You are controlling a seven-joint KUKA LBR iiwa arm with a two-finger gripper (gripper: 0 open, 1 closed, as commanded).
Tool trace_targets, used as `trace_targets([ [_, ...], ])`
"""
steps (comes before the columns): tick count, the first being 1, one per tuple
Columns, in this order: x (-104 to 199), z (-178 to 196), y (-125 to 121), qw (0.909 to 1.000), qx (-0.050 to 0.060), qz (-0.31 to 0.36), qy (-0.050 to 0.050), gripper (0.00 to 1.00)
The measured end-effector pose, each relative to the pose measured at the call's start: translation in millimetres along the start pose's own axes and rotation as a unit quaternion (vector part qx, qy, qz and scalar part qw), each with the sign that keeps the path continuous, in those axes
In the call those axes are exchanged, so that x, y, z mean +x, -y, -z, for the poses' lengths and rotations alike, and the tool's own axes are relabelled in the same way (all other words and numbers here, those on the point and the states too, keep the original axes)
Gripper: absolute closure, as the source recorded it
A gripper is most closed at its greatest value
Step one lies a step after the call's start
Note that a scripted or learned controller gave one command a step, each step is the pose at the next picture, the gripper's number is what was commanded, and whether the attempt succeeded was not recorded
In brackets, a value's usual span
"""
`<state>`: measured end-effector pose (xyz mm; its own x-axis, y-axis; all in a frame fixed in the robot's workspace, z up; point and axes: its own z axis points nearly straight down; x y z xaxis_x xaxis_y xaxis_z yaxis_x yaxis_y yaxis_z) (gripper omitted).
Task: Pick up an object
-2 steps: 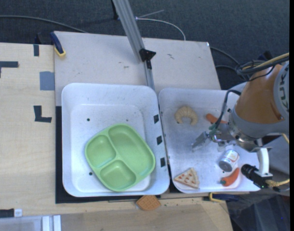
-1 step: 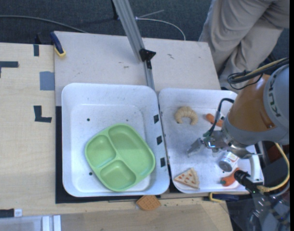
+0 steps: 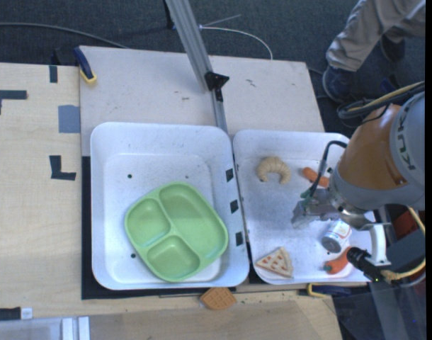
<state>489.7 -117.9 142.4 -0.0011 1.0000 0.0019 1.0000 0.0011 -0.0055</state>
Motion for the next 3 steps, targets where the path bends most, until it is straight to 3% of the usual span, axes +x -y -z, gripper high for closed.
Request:
trace_targets([
  [3,8,149,-9,1.0,-0.005,0.0,0.002,1.0],
])
